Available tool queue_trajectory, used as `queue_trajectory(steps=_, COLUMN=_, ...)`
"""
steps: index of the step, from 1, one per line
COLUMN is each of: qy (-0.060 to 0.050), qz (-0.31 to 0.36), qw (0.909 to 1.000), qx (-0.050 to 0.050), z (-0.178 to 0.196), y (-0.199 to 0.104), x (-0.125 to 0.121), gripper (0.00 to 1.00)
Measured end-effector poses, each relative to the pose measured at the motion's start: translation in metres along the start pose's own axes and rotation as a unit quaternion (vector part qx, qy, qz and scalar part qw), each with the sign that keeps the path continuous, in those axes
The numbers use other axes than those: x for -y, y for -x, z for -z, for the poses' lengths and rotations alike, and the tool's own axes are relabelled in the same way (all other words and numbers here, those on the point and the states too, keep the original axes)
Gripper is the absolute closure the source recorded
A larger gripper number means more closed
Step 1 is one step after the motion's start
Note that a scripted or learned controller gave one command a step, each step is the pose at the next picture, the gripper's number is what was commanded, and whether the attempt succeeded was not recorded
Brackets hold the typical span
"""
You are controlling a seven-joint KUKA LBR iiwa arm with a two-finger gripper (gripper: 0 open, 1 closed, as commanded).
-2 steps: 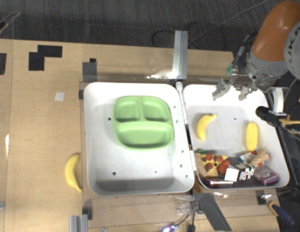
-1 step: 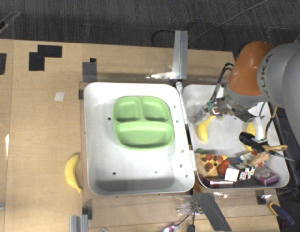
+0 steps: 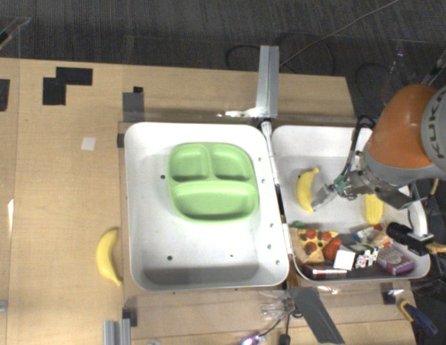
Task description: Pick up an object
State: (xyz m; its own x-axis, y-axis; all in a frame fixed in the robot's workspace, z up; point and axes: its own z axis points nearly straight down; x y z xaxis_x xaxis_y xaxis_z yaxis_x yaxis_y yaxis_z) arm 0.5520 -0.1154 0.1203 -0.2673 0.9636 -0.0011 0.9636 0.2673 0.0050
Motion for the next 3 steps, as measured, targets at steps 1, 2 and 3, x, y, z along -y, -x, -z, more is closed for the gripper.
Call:
queue_trajectory(steps=1, qy=0.004, qz=-0.019, qw=0.9998, qx=0.002, z=-0.031, y=-0.01, x=-0.071, gripper=0.0)
queue_trajectory(steps=2, qy=0.007, qz=-0.018, qw=0.9998, qx=0.0, z=-0.018, y=-0.012, x=-0.074, gripper=1.0)
queue_trajectory(steps=3, qy=0.001, qz=-0.149, qw=0.9889, qx=0.0, z=0.066, y=-0.035, x=-0.133, gripper=1.0)
